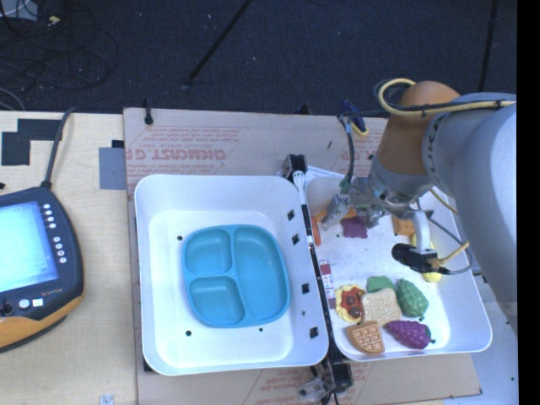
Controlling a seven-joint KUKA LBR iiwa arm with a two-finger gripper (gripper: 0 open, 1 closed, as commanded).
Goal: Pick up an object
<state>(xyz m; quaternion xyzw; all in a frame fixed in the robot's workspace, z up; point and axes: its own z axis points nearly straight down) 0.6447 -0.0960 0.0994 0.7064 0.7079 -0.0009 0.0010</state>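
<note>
Reaching in from the right of the frame, the arm [460, 154] covers the upper part of the right bin [472, 332]. Its gripper [361, 212] hangs over a small dark purple object [355, 228], whose shape and long axis are too blurred to read; whether the pincer is wide, narrow or gripping cannot be told. Toy foods cluster at lower right: a waffle [366, 337], grapes [409, 333]. The left bin [160, 201] holds a blue divided plate [234, 274].

Bench [84, 146]: two white bins [156, 226] side by side, pendant [34, 260] left.
</note>
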